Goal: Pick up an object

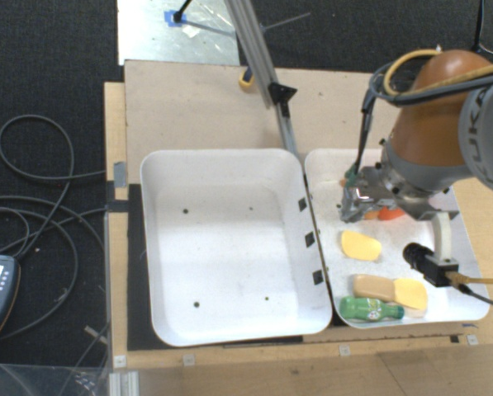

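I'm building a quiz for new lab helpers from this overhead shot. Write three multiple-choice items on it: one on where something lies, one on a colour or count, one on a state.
1. Where does the green bottle lie?
A. At the near edge of the right bin
B. In the middle of the left bin
C. On the floor beside the cables

2. What colour is the small thing peeking out just beside the gripper?
A. Blue
B. Orange-red
C. White

3. How does the green bottle rest?
A. Standing upright
B. Lying on its side
C. Leaning on the arm

Answers:
1. A, it sits against the right bin's front rim, below the tan block.
2. B, an orange-red patch shows beside the gripper, above the yellow piece.
3. B, its length runs flat along the bin floor.
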### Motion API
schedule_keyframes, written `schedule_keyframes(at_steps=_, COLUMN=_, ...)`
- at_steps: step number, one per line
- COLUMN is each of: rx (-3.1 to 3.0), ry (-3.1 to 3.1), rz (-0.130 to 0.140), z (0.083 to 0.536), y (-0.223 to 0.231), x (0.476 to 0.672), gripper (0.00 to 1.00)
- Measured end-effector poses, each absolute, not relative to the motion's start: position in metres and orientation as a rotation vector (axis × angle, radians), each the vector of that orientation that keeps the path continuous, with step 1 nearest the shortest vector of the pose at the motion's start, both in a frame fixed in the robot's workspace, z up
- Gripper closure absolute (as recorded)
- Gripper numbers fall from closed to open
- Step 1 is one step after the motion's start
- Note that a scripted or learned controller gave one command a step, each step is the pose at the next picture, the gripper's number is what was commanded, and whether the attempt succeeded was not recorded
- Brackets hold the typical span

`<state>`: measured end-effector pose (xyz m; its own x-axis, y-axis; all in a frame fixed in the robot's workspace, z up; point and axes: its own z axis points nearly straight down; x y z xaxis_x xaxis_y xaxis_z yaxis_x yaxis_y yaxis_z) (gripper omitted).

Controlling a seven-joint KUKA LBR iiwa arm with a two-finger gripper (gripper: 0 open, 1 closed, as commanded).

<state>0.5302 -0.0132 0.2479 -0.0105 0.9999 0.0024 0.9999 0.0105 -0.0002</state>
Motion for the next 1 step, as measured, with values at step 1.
schedule_keyframes(at_steps=1, rx=-2.21, ry=-2.233, rz=-0.004, z=0.2458, y=0.0338, x=0.5411, gripper=1.0)
